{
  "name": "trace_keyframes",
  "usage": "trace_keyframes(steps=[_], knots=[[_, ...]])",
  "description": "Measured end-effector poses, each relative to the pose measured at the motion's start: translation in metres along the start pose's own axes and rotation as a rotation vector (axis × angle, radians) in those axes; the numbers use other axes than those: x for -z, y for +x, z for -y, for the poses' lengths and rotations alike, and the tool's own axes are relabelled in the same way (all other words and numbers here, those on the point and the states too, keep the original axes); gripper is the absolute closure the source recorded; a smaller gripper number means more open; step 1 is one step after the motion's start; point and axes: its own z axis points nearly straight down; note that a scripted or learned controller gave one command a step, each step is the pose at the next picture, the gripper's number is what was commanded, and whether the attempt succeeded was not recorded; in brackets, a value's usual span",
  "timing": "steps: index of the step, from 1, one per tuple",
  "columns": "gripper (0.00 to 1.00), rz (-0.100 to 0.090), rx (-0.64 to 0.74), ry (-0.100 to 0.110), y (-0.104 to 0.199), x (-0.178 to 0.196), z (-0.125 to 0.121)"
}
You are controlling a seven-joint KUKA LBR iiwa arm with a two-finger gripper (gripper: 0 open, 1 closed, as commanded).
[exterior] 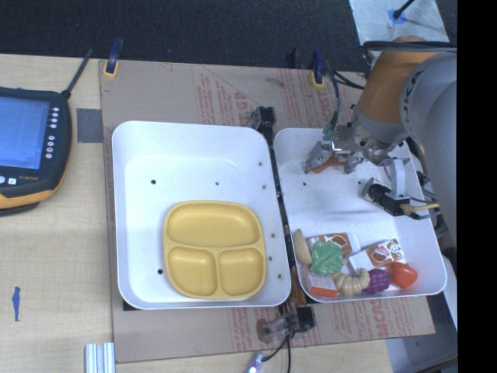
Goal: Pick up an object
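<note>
While my end effector [330, 155] hovers at the far end of the right bin [311, 200], the pile of toy food [351, 267] lies toward the camera from it, at the bin's near end, well apart. I cannot tell how its grip stands. Bare white floor lies between; the yellow divided plate [215, 249] sits in the left bin [140, 169]

Grey arm [411, 92] bent low, pincer [330, 156] down
</note>
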Motion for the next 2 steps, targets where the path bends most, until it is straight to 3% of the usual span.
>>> trace_keyframes(steps=[2], knots=[[0.0,0.0,0.002,0.003,0.0171,-0.0001,0.0002]])
